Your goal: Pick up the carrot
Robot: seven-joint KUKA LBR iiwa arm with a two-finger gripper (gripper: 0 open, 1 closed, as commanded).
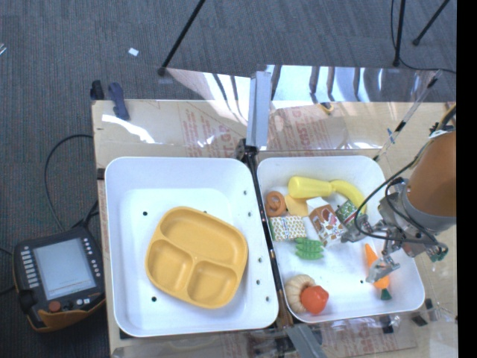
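Note:
The carrot (371, 256) is orange with a green stub at its near end. It lies near the right wall of the right bin (339, 166), pointing toward the front right corner. My gripper (387, 263) hangs right over the carrot's middle and hides part of it. The grey wrist and the orange band (438, 177) reach in from the right above it. The slanted view does not settle whether the carrot is between the gripper's tips or just beneath them.
Also in the right bin are a yellow banana (328, 189), a donut (276, 202), a checkered box (287, 227), a strawberry-print box (326, 224), a green pea pod (309, 248), a bun (299, 288) and a tomato (315, 298). A yellow divided plate (197, 256) lies in the left bin (127, 192).

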